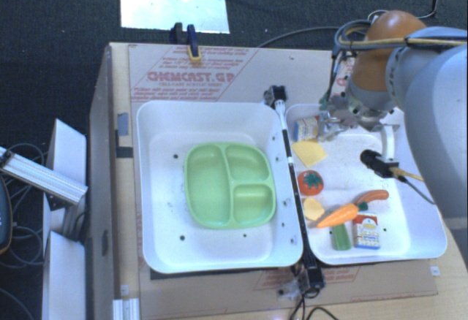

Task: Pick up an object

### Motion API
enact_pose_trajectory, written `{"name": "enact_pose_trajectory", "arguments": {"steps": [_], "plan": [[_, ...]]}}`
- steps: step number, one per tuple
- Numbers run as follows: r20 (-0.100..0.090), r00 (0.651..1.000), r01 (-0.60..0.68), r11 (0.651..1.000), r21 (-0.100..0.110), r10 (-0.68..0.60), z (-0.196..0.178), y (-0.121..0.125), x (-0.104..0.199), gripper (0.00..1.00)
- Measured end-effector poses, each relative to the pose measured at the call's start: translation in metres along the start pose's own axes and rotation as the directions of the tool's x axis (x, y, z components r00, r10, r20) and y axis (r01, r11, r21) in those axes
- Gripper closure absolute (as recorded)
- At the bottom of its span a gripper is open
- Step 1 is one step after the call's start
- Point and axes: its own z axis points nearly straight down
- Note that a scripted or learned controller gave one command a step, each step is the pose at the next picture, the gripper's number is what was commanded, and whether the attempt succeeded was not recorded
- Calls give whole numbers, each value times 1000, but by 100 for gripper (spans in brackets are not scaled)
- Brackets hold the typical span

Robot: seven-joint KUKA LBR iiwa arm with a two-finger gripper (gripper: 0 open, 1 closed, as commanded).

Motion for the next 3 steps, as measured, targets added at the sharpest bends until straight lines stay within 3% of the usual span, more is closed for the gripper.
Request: {"name": "enact_pose_trajectory", "arguments": {"steps": [1,3], "plan": [[12,1000,-4,1000,8,4,0,-3,-9,0],[20,1000,-9,1000,13,9,8,-3,-4,0]]}}
